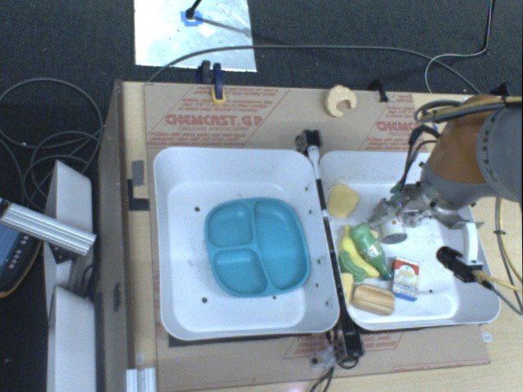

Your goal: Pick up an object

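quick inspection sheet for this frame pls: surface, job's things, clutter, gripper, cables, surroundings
Surface: bench topped with printed brown board, bearing the left bin and the right bin side by side.
Job's things: in the right bin, a pale yellow piece, a green toy on a yellow one, a small red and white box, a tan bread-like piece.
Clutter: blue divided plate in the left bin; beige croissant-like item on the board behind the bins.
Gripper: gripper low in the right bin, just above the green toy; nothing seen held.
Cables: loops on the floor at left; one cable runs behind the bench.
Surroundings: dark carpet; shiny sheet on the floor.
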You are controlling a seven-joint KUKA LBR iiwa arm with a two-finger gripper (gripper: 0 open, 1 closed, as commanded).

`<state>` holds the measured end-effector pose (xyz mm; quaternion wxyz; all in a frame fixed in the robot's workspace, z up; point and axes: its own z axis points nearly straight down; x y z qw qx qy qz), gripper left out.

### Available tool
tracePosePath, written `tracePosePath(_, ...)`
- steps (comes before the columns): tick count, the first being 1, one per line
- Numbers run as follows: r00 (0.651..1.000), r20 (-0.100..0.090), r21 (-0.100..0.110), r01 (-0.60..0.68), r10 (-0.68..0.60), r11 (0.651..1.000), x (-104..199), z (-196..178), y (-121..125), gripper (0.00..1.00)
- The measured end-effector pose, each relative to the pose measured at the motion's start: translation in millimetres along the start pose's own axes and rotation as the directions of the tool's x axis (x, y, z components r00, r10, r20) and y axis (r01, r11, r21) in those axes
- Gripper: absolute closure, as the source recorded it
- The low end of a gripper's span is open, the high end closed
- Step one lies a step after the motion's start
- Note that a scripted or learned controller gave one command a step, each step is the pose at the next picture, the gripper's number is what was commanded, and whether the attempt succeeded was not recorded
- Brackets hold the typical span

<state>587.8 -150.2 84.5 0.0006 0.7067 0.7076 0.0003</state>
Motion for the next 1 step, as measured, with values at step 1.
tracePosePath(1,1.0,0.001,-0.002,0.001,-0.001,1.0,-0.4,-10.6,0.7,1.0)
